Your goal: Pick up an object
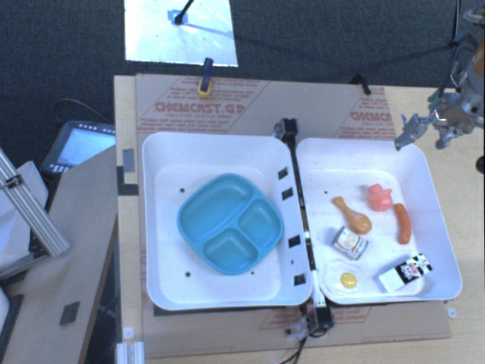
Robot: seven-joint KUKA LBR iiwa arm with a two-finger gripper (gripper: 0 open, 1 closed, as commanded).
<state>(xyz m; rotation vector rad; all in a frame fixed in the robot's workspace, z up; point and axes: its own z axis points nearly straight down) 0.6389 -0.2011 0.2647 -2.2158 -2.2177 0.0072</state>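
The claw (424,130) is seen above the right bin's (436,180) far right corner, fingers spread apart with nothing between them. The pink toy (380,197), sausage (402,224) and drumstick (352,214) lie in that bin, below and left of the claw, well apart from it.

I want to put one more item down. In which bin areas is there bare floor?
Free: the right white bin's far strip, above the pink toy, and the left white bin's margins around the blue divided plate. Crowded: the right bin's near half, around the small can and fried egg toy.
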